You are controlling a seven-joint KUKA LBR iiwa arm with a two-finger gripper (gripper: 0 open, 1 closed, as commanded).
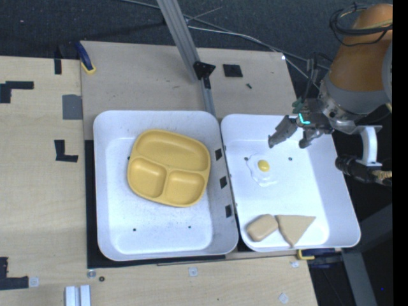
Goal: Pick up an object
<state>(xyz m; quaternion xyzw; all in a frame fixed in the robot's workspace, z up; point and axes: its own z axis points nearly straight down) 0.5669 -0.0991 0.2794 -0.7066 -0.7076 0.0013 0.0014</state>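
The bench carries two bins. In the left bin a yellow tray lies near its far edge. The right bin holds a fried egg (center) and two wedges at its near edge. The tool hangs over the far edge, fingers apart, holding nothing.

We're looking down on a robotics lab bench: pale wood marked with black tape patches, two shallow white bins side by side, a metal pole rising behind them, cables trailing over dark carpet, and toy food like a fried egg.
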